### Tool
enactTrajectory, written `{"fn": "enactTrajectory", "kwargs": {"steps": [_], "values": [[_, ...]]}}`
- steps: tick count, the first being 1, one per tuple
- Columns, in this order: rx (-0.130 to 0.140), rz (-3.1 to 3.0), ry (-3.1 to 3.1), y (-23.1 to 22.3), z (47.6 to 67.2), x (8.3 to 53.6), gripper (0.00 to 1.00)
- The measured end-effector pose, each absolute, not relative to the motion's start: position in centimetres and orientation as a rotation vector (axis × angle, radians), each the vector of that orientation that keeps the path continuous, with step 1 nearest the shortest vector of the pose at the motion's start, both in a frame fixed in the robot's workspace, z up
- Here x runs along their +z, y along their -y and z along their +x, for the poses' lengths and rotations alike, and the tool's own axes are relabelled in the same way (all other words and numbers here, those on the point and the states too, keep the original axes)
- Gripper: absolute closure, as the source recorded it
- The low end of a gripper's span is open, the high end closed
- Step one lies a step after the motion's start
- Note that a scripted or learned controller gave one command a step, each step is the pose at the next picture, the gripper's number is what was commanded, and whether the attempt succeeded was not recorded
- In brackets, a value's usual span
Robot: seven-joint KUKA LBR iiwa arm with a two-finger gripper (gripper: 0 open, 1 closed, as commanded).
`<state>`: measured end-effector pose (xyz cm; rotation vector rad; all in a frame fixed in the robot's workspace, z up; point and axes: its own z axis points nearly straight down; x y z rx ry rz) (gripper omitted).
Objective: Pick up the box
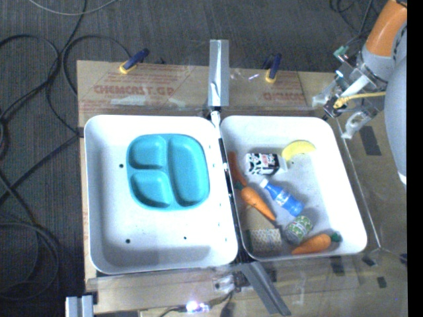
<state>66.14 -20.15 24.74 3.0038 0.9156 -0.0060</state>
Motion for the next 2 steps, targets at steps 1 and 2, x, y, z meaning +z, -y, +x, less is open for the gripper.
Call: {"fn": "enactTrajectory", "kwargs": {"steps": [1,2], "values": [[-0.005,2.979,-0.998,14.3,64.2,9.0,0.0],[-0.035,3.009,-0.883,11.9,65.3,8.9,0.0]]}}
